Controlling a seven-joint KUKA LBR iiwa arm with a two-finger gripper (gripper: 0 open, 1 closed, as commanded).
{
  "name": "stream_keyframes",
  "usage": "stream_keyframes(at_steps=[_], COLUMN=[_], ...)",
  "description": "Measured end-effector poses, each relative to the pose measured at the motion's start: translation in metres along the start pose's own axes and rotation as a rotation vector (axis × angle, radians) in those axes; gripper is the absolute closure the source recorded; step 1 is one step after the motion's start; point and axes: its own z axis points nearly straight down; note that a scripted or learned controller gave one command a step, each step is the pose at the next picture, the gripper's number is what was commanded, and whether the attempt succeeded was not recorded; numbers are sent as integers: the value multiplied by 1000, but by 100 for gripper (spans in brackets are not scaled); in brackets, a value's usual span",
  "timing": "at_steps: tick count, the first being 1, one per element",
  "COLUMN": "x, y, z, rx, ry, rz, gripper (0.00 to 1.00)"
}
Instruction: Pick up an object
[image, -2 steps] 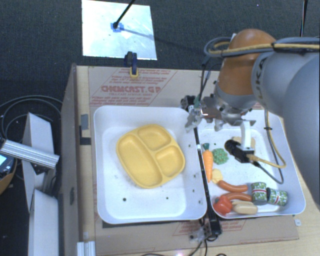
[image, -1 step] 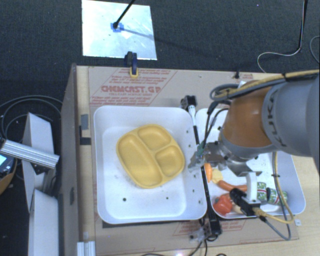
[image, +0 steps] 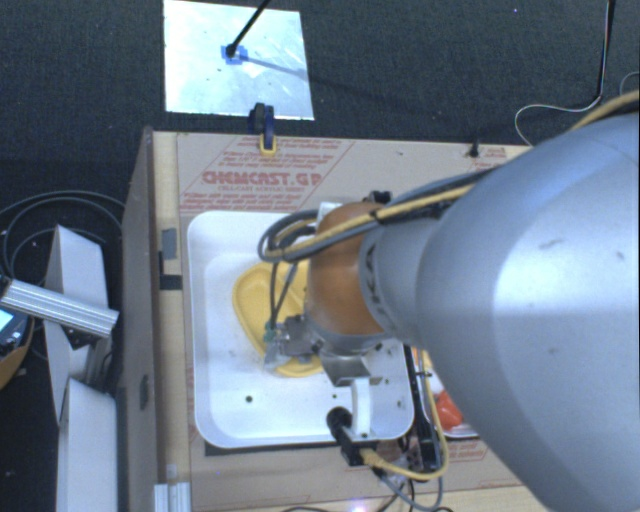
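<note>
Grey metal fills the nearest part of the view: the arm (image: 520, 300) sweeps in from the right, broad and close to the camera, and hides most of the right-hand bin. Past its bulk comes the orange band (image: 335, 275), with a bundle of black and yellow cables (image: 290, 235) looping off it. Below the band the wrist drops into the left white bin (image: 215, 400), and the gripper (image: 282, 340) sits low over the bin floor, right at the edge of a yellow object (image: 250, 300). Whether the tool is open, closed or gripping anything cannot be told, since the wrist covers that spot.

The yellow object lies flat in the middle of the left bin, partly under the wrist; it may be a shallow plate or lid, but its hidden half leaves that unsure. At the arm's lower edge, over the right bin, a small red-orange item (image: 447, 410) shows beside a dark strip.

Both bins rest on a cardboard sheet (image: 270, 170) printed with red lettering. Farther back, a black clamp (image: 262, 120) grips the sheet's far edge, and beyond it a shiny silver plate (image: 235, 60) lies on the dark carpet (image: 70, 90).
</note>
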Motion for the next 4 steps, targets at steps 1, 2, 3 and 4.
stream_keyframes(at_steps=[1,2,3,4], x=[59,36,51,51], y=[1,18,103,104], z=[-25,-185,-119,-130], rx=[-2,-5,-2,-5], ry=[0,1,-2,-1], rz=[-1,-1,0,-8], gripper=[0,0,0,100])
